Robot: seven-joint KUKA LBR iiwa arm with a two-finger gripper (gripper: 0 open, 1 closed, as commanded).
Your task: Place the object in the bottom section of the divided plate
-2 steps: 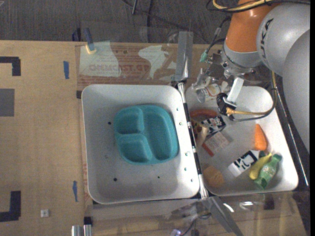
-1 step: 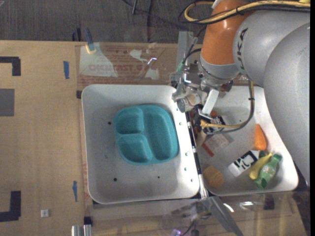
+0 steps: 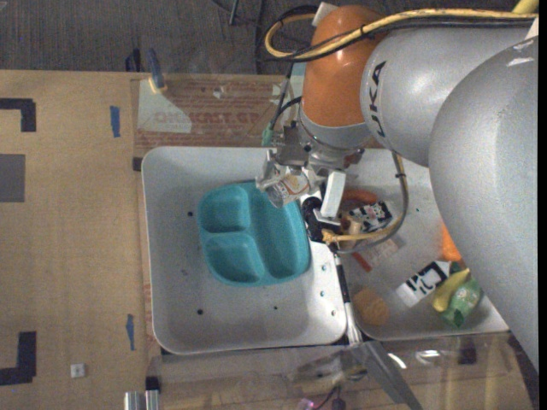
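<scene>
A teal divided plate (image 3: 249,236) lies in the left white bin (image 3: 175,280), with two small sections on its left side and one long section on its right. My gripper (image 3: 286,186) hangs over the plate's upper right edge, under the orange wrist band. A small greyish shape shows at its tip, too blurred to name. The loose objects lie in the right bin (image 3: 402,319), to the right of the gripper.
The right bin holds an orange item (image 3: 362,196), a black-and-white item (image 3: 373,216), a round tan piece (image 3: 370,306), a black-and-white box (image 3: 425,280), and a yellow and green piece (image 3: 457,299). The arm's grey body covers the bin's right part.
</scene>
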